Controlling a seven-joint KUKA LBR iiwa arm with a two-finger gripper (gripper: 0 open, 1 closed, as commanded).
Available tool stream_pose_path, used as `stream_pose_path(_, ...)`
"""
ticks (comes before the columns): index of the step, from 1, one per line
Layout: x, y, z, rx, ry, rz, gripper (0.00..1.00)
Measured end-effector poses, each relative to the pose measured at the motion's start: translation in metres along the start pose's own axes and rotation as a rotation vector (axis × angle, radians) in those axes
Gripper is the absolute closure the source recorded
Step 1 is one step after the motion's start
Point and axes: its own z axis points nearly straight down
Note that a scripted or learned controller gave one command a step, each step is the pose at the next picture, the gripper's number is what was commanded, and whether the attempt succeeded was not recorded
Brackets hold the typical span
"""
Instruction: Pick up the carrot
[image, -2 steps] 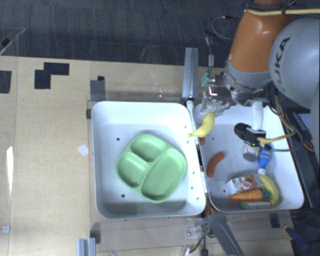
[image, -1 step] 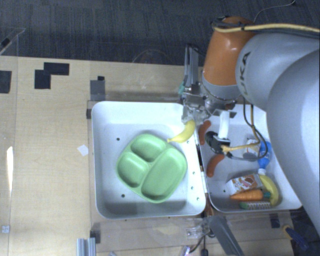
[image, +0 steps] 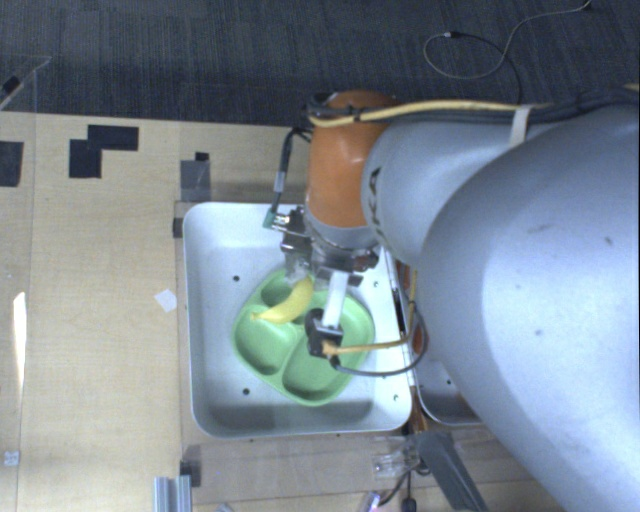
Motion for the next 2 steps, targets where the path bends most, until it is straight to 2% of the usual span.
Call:
stream_pose_path(1,0.0098,0.0736,0.0705,-0.03,0.015,0.16,1.0)
stream_pose_path(2,0.0085,0.0687,0.0779,-0.013,0.008,0.161,0.0)
